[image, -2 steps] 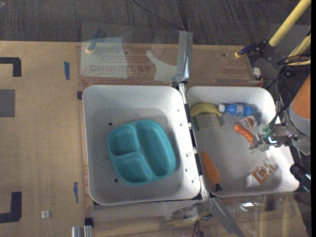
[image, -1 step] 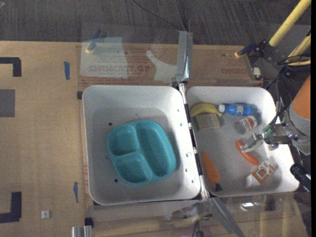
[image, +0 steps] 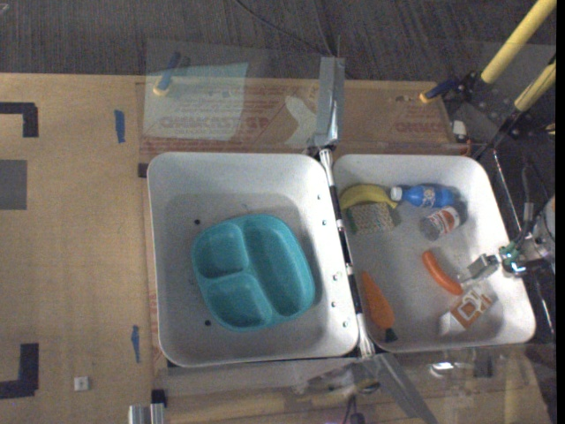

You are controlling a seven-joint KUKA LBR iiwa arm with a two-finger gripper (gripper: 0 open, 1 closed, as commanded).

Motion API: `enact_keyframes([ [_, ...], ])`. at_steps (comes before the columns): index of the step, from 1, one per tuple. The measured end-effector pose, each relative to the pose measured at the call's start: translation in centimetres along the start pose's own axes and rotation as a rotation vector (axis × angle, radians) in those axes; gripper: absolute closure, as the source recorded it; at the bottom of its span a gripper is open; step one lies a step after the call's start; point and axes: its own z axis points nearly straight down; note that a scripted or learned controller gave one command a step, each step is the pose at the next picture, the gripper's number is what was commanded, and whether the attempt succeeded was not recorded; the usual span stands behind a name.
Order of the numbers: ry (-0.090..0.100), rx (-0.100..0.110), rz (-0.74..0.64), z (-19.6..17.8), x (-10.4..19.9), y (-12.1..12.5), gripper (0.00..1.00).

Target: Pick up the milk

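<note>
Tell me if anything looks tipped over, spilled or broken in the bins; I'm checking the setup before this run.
Nothing looks spilled or broken. In the right bin the blue bottle and the small can lie on their sides, loosely scattered with the other items. The teal tray sits flat in the left bin, turned askew to its walls.

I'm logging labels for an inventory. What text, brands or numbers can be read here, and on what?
None can be read.
Clear sheet behind the bins: faint print, too blurred.
Blue bottle: label too small.
Can: label blurred.
Small carton: orange mark, not legible.
</note>
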Motion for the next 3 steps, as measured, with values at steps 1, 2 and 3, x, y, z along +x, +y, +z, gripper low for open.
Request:
enact_keyframes([
  [1,0.001,0.001,0.031,3.7,0.0,0.1,0.00],
  [2,-0.002,-0.006,-0.439,6.9,-0.2,0.3,0.00],
  [3,-0.003,-0.004,-0.324,3.9,6.1,6.0,0.00],
])
